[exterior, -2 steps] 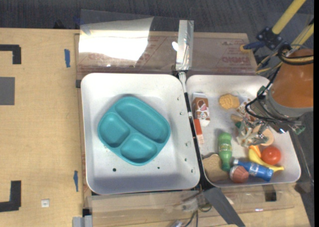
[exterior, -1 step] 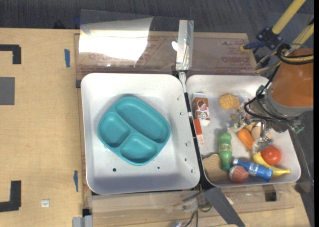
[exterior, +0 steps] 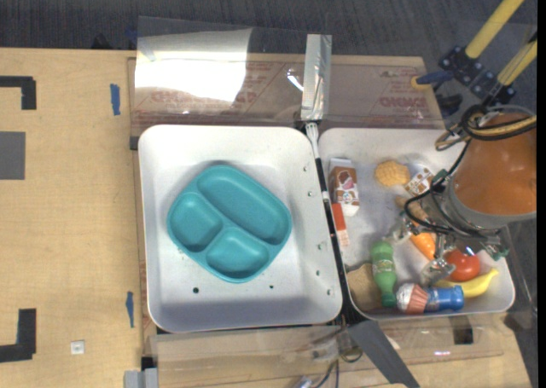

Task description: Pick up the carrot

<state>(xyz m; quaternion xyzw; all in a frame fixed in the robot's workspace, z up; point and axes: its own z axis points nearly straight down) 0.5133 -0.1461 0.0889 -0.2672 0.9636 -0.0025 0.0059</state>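
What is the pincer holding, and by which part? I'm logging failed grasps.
It cannot be told: the pincer sits right over the small orange carrot, but no grip shows.

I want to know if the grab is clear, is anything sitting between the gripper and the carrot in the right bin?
Nothing visible does. The gripper is right at the carrot in the right bin. The tomato lies just beside the carrot, and the green bottle sits off to the other side, apart from it.

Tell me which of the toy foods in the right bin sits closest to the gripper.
The small orange carrot, lying right beside the gripper. The red tomato and yellow banana lie slightly farther toward the near-right corner; the green bottle sits off to the left.
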